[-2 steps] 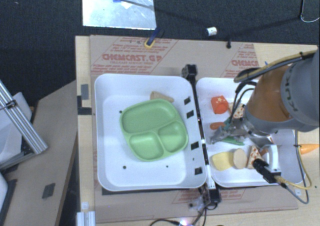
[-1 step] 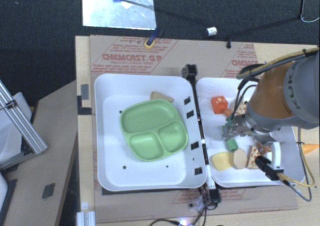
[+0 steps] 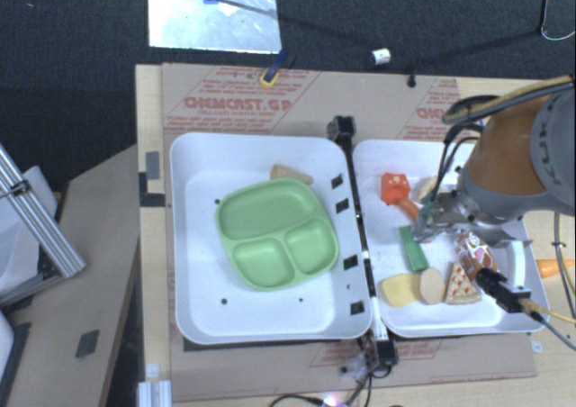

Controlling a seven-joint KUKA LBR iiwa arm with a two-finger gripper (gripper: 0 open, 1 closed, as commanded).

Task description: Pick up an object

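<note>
Camera view: two white bins are seen side by side on the bench. In the left bin [image 3: 193, 216] a green divided tray [image 3: 274, 232] is laid near the middle, and a tan piece [image 3: 290, 174] is found just beyond its far edge, touching or nearly so.

In the right bin [image 3: 373, 176] several small objects are gathered: an orange toy [image 3: 396, 191] toward the far side, a green stick [image 3: 414, 249] at the middle, and a pale yellow piece [image 3: 401, 289], a round tan piece [image 3: 433, 285] and a waffle-patterned wedge [image 3: 461, 284] in a row along the near side. A patterned packet [image 3: 474, 253] is seen just beyond the wedge.

The arm [image 3: 513, 162] is extended in from the right over the right bin. The gripper [image 3: 430, 223] is positioned low, just beside the upper end of the green stick and near the orange toy. Whether it is open or closed cannot be told, and nothing can be confirmed as grasped.
</note>
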